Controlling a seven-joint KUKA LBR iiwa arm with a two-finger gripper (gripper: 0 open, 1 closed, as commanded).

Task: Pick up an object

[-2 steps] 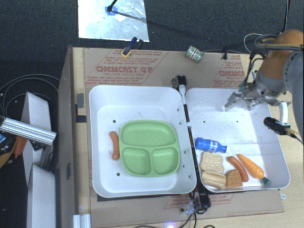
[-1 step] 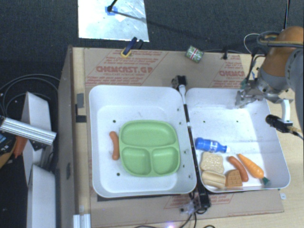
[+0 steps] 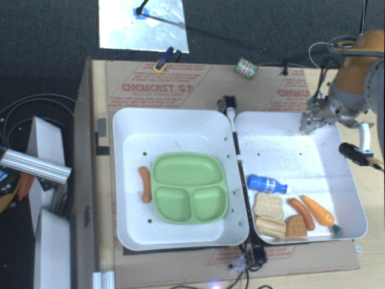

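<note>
Your gripper (image 3: 313,120) hangs over the right bin's (image 3: 283,138) far right corner, grip state indiscernible; nothing lifted; carrot (image 3: 317,209) untouched at near edge.

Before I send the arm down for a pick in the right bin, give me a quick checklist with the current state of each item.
1. Gripper above the right bin, away from the items: ok, it sits at the far rim.
2. Fingers open: cannot tell.
3. Nothing already in the gripper: ok, nothing seen there.
4. Targets in view: ok, blue bottle, carrot, sausage, and crackers show in the near part of the bin.
5. Room around a target: bottle ok; crackers, sausage and carrot crowd together, not ok.
6. Left bin sausage beside the green tray: ok, apart from other items.
</note>
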